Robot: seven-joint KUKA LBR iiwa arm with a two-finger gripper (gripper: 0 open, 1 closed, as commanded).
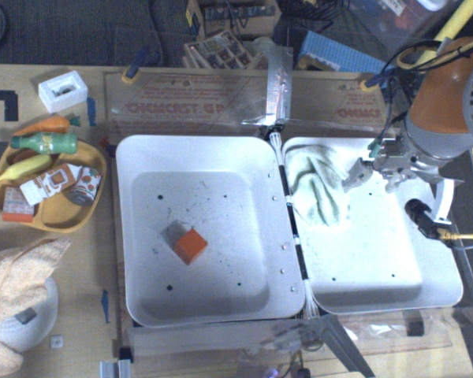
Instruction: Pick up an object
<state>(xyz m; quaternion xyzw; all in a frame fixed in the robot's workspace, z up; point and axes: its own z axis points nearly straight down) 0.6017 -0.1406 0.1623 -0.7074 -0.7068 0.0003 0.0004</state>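
Note:
An orange cube [191, 246] lies in the left bin [142, 172], a little below its middle. A pale green cloth [315, 187] is crumpled in the far left part of the right bin [378, 282]. My gripper [375, 176] hangs over the right bin's far side, just right of the cloth. It is open, its fingers [355, 177] spread with nothing between them. The orange-banded wrist [441, 101] rises behind it.
A yellow bowl [47, 215] of small packets and a green bottle sits left of the bins. A beige towel [20, 278] lies at the front left, and a white box [62, 90] at the far left. Clear plastic sheeting [221, 101] runs behind both bins.

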